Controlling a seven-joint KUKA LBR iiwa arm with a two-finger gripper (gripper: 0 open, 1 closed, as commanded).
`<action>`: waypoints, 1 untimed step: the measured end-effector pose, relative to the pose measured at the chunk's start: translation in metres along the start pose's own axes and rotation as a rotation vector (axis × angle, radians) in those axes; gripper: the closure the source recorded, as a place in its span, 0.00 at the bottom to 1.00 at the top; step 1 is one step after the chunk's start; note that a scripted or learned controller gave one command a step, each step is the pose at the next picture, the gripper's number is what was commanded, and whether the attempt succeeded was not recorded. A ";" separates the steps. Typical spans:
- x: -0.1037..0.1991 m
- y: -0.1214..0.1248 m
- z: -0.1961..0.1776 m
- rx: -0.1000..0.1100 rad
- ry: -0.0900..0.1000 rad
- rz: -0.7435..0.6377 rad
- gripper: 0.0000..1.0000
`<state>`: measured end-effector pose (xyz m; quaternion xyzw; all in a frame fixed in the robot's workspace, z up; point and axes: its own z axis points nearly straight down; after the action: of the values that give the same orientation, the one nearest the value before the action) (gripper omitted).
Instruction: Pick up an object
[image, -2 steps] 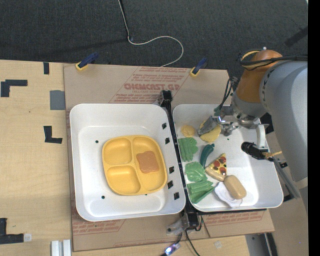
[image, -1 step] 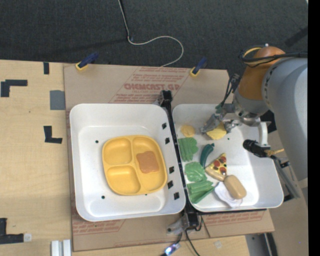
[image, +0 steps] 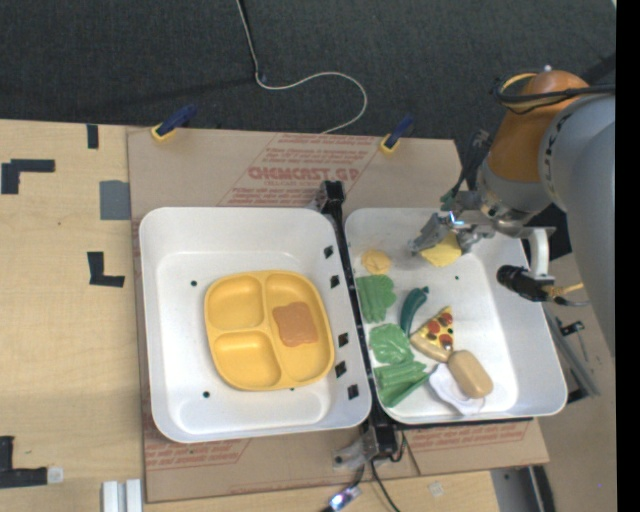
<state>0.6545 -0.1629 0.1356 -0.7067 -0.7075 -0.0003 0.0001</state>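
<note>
Two shallow white bins sit side by side on the table (image: 60, 330), their inner walls meeting at a black clip line down the middle. The left bin (image: 170, 250) has open floor all round the one yellow divided plate (image: 266, 330), which carries a single brown patty (image: 296, 323) in its right-hand compartment. The right bin (image: 520, 345) is crowded along its left half and lower middle, with bare floor along the right wall and at the upper left corner.

In the right bin there are three green leafy pieces (image: 378, 297) stacked down the left wall, one dark green pepper (image: 413, 305), one pizza slice (image: 436, 334), one tan bread roll (image: 470, 375) lying on a white piece, one small yellow round piece (image: 376, 263), and one yellow wedge (image: 441, 254) near the top edge.

The arm (image: 560, 150) comes in from the upper right, wrist bent down toward the bin's upper middle. The fingers (image: 432, 237) sit just above and touching the yellow wedge; whether they are parted or closed on it cannot be told.
</note>
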 end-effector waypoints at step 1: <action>-0.001 -0.003 -0.042 0.000 0.000 0.001 1.00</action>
<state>0.6518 -0.1639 0.1771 -0.7069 -0.7073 -0.0003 0.0001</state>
